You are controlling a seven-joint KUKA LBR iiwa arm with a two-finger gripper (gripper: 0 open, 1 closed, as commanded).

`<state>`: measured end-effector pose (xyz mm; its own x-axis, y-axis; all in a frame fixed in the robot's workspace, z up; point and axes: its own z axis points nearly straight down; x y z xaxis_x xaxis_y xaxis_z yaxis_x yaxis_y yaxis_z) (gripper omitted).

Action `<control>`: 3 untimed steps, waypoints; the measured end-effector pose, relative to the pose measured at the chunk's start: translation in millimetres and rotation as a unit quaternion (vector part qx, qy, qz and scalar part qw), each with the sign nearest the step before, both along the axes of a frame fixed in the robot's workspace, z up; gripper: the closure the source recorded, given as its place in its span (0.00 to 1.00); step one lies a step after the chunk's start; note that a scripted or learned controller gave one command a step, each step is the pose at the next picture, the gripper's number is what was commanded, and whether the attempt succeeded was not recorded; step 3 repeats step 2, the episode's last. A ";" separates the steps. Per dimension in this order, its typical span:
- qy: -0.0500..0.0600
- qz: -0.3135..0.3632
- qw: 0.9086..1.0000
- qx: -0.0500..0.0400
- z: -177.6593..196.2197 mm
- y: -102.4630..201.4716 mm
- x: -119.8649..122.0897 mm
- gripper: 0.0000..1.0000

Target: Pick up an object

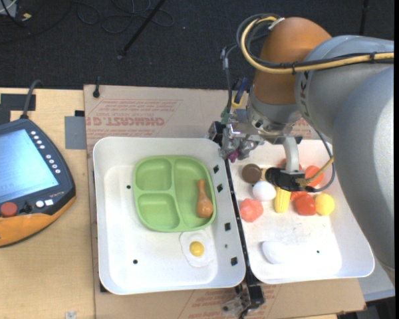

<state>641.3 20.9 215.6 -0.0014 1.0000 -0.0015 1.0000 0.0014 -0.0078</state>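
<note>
My gripper (234, 146) hangs over the far left corner of the right bin (349, 248), close to the divider between the bins. A small purple thing (233, 155) shows just beneath it; whether it is held is unclear. Just right of the gripper lie a brown round piece (251, 173) and a white egg (263, 191). Further along sit a pink-red piece (251, 209), a yellow corn cob (282, 200), a red tomato (304, 205), a yellow lemon (325, 205) and an orange piece (312, 173). A white lump (276, 251) rests near the front.
The left bin (113, 231) holds a green divided plate (161, 193) with a brown drumstick (204, 199) in its right compartment, and a fried egg (197, 248) in front of it. A teach pendant (23, 171) lies on the bench at left. The arm's bulk covers the right bin's far right side.
</note>
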 end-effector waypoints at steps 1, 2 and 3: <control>0.000 0.000 1.000 0.000 10.1 -1.2 -6.0 1.00; -0.001 0.000 1.000 0.000 19.2 2.9 1.4 1.00; -0.001 0.000 1.000 0.000 19.2 2.9 1.4 1.00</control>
